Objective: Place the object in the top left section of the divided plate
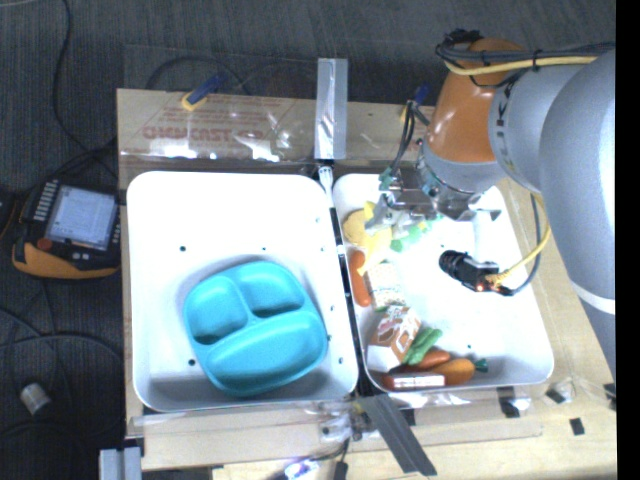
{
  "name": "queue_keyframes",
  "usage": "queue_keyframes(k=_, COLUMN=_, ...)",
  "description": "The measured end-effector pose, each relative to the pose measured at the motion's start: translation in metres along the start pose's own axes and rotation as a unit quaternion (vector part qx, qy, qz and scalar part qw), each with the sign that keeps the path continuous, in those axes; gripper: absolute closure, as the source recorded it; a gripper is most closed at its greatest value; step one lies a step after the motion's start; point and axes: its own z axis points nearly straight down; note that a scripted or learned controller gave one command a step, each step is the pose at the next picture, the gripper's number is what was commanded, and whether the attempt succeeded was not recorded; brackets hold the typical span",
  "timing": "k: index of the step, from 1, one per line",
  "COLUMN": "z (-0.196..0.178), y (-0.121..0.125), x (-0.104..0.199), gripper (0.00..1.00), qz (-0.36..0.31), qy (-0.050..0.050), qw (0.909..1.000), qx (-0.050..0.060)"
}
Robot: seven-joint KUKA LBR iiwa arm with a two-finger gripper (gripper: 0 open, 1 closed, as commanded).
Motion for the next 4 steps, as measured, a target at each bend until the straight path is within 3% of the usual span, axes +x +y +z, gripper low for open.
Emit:
queue_keyframes(k=1, z=-0.002, y=-0.054, x=0.053, gripper=1.00, qz=0.032, qy=0.001, qw=0.9995, qx=-0.002)
queue_keyframes(k=2, z=0.001, y=-0.123, x=0.084, gripper=1.00, qz=0.032, qy=0.001, qw=0.9995, qx=0.001)
queue_keyframes(k=3, z=0.001, y=-0.101, x=0.138, gripper=1.00, qz=0.088, qy=0.001, qw=0.9961, qx=0.001)
queue_keyframes(k=4, z=0.055, y=-0.037, x=0.165, gripper=1.00, qz=0.077, qy=0.001, qw=0.9970, qx=-0.003)
